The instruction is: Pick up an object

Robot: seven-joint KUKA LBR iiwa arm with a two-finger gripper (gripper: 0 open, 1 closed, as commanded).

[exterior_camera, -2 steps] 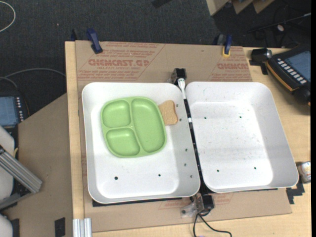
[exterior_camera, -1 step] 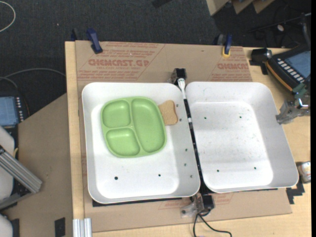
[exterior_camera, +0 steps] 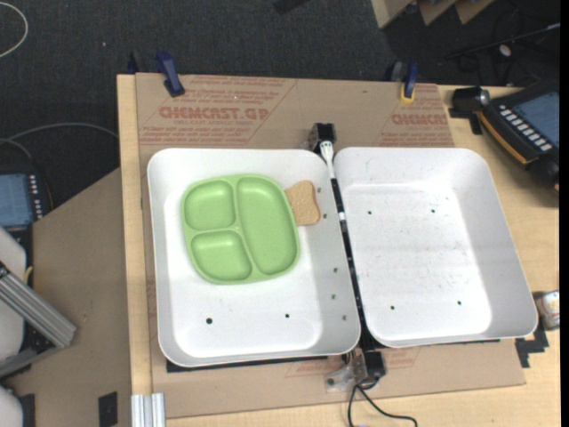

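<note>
1. Brown board (exterior_camera: pixel 267 105): lies under the left bin and sticks out past it on every side. Red print shows on it just beyond the bin's far rim.
2. Left bin (exterior_camera: pixel 169 265): white and shallow with rounded corners. It holds both loose items.
3. Right bin (exterior_camera: pixel 427 247): same type, touching the left bin along its right-hand rim. A few small dark dots show on its floor.
4. Green plate (exterior_camera: pixel 238 229): three compartments, lying flat in the far-left part of the left bin's floor. It sits closer to the bin's far rim than to its near rim.
5. Control pendant (exterior_camera: pixel 524 127): dark, with an orange edge, well to the right of the left bin and beyond the right bin's far corner.
6. Tan slab (exterior_camera: pixel 304 203): small and flat, possibly a toast-shaped toy. It lies in the left bin against the green plate's far-right edge, near the rim shared with the right bin.
7. Blue clamp (exterior_camera: pixel 169 73): on the board's far edge, past the left bin's far-left corner.
8. Black clip (exterior_camera: pixel 323 135): at the far end of the seam, by the left bin's far-right corner.
9. Gripper: cannot tell whether it is released, clenched or grasping anything.
</note>
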